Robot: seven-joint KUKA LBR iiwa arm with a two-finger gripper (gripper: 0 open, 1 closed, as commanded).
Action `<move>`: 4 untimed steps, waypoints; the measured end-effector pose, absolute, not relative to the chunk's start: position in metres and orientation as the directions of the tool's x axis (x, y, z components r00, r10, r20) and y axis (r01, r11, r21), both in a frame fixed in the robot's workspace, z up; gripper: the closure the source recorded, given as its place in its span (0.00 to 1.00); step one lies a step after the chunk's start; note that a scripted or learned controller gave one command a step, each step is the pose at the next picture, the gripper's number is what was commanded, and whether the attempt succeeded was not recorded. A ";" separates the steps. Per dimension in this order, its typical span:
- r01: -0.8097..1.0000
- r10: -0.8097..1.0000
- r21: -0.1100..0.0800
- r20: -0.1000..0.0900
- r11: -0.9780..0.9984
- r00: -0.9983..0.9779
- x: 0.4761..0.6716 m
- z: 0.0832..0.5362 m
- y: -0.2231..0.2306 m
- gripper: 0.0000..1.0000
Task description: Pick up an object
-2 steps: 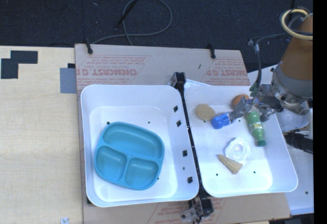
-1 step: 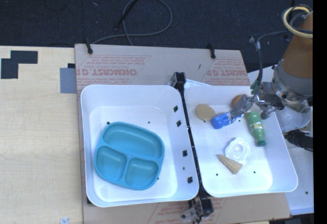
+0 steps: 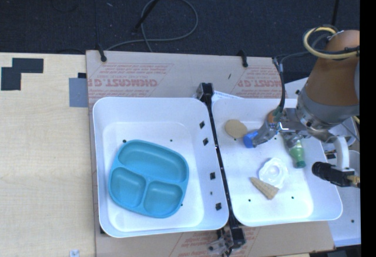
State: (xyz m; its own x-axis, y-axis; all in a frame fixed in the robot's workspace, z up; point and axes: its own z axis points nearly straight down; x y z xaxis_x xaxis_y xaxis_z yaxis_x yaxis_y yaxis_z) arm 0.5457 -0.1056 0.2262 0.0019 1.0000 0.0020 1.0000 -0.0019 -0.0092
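Fingers (image 3: 265,134), state unclear, touch a blue object (image 3: 251,139) in the right bin (image 3: 329,206); left bin (image 3: 103,127) holds a blue tray (image 3: 148,178).

Two bins sat side by side on bench. Left bin (image 3: 106,115): divided tray (image 3: 148,178) lay in it, toward near left. Right bin (image 3: 305,206): round flat piece (image 3: 235,128) lay at far left; small cap-like item (image 3: 251,139) just right of it; bottle (image 3: 295,152) further right, under arm (image 3: 332,83); crumpled piece (image 3: 274,171) near centre, cone (image 3: 264,187) touching its near side.
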 end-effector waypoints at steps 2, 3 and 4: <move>1.000 1.000 -0.009 0.002 -0.001 0.001 0.543 0.133 -0.092 0.00; 1.000 1.000 -0.007 0.001 -0.009 0.009 0.544 0.145 -0.094 1.00; 1.000 1.000 0.000 0.000 -0.006 0.006 0.540 0.188 -0.095 1.00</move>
State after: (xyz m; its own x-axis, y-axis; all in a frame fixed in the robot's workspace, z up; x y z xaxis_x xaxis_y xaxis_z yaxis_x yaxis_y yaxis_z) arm 0.5403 -0.0946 0.1876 0.0063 1.0000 0.0002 1.0000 -0.0063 -0.0004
